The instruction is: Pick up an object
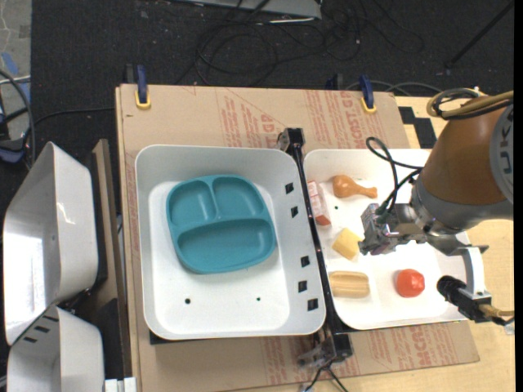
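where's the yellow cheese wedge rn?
In the right bin, left of centre: the cheese wedge lies just left of the claw, above the hot dog bun.

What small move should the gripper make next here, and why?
Probably a short shift left and down onto the yellow cheese wedge: the gripper hovers just right of it in the right bin, nearer than the tomato or hot dog bun.

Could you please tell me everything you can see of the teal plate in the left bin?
The teal plate is a rounded-rectangle tray, seemingly plastic, with three compartments: two small ones along the far side and one wide one nearer the camera. It lies flat and slightly rotated on the floor of the left bin, towards the far side, with nothing on it. It sits apart from the bin's walls.
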`<control>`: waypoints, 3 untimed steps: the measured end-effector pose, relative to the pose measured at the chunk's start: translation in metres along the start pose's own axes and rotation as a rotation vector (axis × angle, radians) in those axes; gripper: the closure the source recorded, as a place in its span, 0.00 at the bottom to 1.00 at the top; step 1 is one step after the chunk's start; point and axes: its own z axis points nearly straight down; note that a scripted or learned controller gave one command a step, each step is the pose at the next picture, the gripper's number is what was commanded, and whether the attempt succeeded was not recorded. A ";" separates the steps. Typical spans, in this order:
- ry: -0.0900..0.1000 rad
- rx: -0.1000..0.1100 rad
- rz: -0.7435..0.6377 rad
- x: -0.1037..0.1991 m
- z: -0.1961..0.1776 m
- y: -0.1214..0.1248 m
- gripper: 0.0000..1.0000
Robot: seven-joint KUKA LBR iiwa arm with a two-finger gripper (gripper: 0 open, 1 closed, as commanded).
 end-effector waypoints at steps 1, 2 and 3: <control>0.000 -0.003 -0.003 0.060 -0.013 -0.001 1.00; 0.000 -0.001 -0.002 0.122 -0.013 0.005 1.00; -0.001 -0.002 -0.002 0.180 -0.025 -0.003 1.00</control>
